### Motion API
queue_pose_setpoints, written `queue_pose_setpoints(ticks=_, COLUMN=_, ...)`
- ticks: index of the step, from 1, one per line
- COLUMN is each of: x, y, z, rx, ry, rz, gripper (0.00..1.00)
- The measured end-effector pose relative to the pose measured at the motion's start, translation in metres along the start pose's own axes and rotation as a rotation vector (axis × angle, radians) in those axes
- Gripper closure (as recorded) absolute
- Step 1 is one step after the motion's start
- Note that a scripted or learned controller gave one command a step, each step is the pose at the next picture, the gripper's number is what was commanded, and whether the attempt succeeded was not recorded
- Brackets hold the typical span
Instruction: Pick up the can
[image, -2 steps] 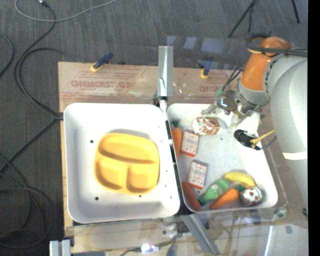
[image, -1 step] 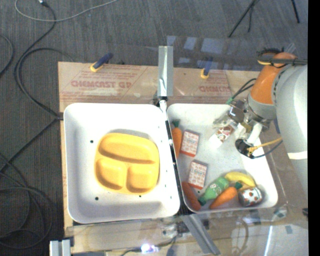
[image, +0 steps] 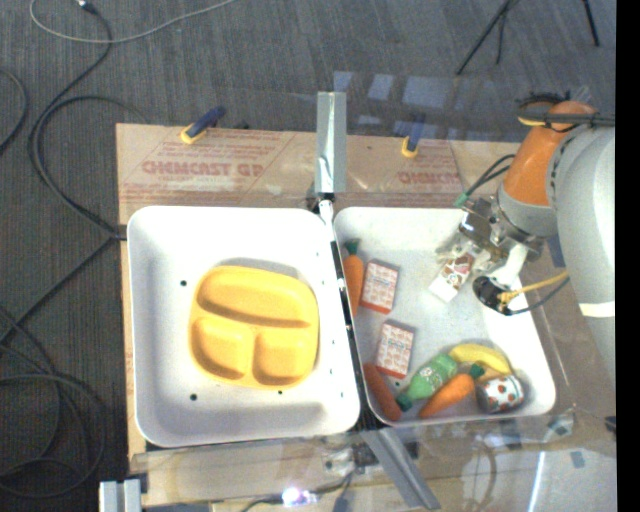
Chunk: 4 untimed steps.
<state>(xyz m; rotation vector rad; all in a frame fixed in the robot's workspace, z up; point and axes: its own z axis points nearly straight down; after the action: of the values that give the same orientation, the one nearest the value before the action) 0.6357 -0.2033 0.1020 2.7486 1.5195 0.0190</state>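
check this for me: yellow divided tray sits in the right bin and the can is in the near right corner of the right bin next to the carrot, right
Not quite. The camera view shows the yellow divided tray in the left bin, not the right one. The rest holds: the can lies in the near right corner of the right bin, beside the carrot.

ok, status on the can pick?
Tool over the right bin, upper right area, a small carton between its fingers. Can lying in the bin's lower right corner, untouched. Carrot and banana crowd against it.

Probably a robotics lab; clamped bench board (image: 250, 165), loose floor cables (image: 40, 150), tripod legs (image: 490, 35)
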Motion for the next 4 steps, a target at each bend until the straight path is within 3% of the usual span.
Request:
queue_pose_setpoints(ticks=1, x=0.044, y=-0.068, z=0.007, rx=-0.012, ry=-0.006, rz=-0.077, gripper=1.00)
queue_pose_setpoints(ticks=2, x=0.112, y=-0.030, z=-0.132, rx=0.008, ry=-0.015, rz=-0.046, gripper=1.00)
queue_pose_setpoints(ticks=4, x=0.112, y=-0.031, z=-0.147, rx=0.012, ry=-0.027, rz=-0.050, gripper=1.00)
